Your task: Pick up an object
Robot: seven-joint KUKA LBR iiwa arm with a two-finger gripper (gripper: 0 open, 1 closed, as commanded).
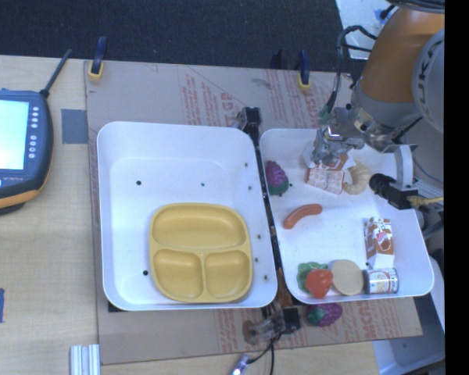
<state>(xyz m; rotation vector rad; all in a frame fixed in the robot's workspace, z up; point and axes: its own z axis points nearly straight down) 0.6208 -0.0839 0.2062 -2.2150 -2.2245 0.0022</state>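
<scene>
Purple toy grapes point(325, 314) lie on the cardboard just outside the right bin point(422, 244), at its near edge. Inside that bin along the near wall sit a tomato point(318, 282), a round tan disc point(347, 277) and a small can point(383, 281), with a sausage point(302, 215) near the middle. At the far end the pincer point(329, 153) is lowered right over a red-and-white packet point(325, 179), touching or nearly touching its top; whether it is open or closed cannot be told. The left bin point(121, 155) holds a yellow divided tray point(201, 251)
</scene>
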